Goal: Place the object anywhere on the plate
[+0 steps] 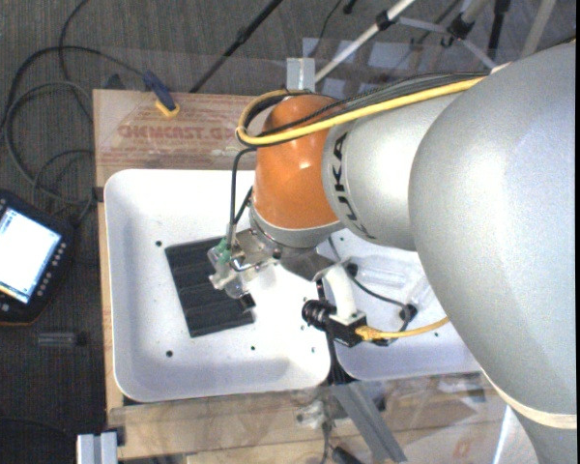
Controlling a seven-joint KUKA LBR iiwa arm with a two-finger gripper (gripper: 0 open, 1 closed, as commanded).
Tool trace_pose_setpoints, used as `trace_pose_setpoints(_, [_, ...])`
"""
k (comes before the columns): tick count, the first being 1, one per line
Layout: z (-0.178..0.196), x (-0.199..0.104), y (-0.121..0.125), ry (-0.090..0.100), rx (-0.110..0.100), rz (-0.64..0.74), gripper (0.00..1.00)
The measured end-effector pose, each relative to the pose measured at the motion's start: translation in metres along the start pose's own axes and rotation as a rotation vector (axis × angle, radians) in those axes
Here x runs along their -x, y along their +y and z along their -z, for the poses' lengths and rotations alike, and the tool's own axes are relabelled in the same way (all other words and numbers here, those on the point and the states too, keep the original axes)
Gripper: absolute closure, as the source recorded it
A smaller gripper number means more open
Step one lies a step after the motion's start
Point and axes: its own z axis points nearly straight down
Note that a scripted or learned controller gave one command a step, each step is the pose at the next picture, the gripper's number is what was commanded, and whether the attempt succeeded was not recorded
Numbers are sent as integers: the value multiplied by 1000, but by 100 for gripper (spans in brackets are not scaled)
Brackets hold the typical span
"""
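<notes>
A black ribbed rectangular plate (201,288) lies flat in the left white bin (145,259), a little left of its middle. My gripper (232,274) hangs over the plate's right edge, reaching down from the orange wrist band (292,167). A small green and white bit (219,252) shows at the gripper's left side, just above the plate; I cannot tell whether it is a held object or part of the gripper. The arm hides the plate's upper right corner.
The right bin (396,346) is largely covered by the grey arm (483,211). A black connector with a yellow cable (333,322) hangs over the divide between the bins. A tablet (17,254) lies on the floor to the left.
</notes>
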Motion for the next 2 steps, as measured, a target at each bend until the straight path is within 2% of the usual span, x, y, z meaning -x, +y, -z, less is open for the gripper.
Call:
trace_pose_setpoints(1, [52,-82,-3,-1,2,76,100])
trace_pose_setpoints(2, [52,-82,-3,-1,2,76,0])
